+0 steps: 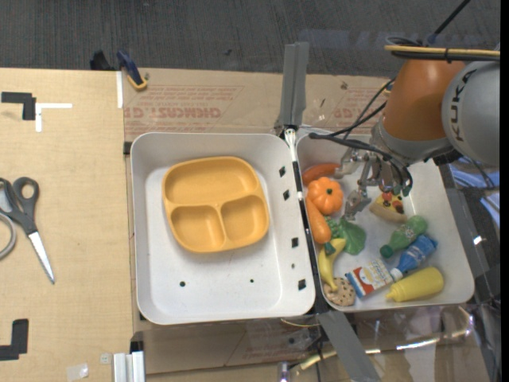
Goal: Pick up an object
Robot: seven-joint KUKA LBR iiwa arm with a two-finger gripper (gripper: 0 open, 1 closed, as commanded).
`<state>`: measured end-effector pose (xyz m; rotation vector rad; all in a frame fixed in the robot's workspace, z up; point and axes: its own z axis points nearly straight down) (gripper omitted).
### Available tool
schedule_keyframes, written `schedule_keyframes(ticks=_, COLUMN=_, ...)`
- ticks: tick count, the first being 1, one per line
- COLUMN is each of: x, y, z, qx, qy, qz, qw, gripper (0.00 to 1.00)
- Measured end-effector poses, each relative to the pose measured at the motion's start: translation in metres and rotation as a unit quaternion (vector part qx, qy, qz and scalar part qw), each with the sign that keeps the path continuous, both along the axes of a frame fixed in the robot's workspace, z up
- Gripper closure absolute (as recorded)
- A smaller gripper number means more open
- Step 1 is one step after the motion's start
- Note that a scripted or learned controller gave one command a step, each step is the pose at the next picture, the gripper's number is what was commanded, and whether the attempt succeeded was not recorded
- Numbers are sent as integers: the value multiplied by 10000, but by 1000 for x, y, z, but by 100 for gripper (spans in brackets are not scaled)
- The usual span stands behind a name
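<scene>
- We see the jaws (367,188) hanging slightly apart and clamped on nothing, over the right bin (455,237) near the table's far right corner.
- Just beside them sits the toy pumpkin (325,195), at that bin's left wall.
- We judge it light, hard and smooth: take it across its middle.

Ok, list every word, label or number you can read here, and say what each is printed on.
"KUKA", partly cut off, on the grey arm housing at the right edge.
Red mirrored lettering on the brown cardboard sheet behind the bins: looks like "CHEMICAL GUYS", not fully legible.
Printed label on the small white and red carton in the right white bin: too small to read.
Label on the blue plastic bottle: too blurred to read.
</scene>
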<state>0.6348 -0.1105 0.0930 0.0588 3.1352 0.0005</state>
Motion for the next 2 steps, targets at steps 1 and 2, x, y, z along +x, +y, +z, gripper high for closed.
schedule_keyframes(ticks=1, x=17, y=-53, z=12, qx=-4, qy=-3, qz=-315, qw=9995, gripper=0)
schedule_keyframes(ticks=2, x=-26, y=-62, z=0, qx=-4, qy=12, qz=-197, qw=9998, gripper=0)
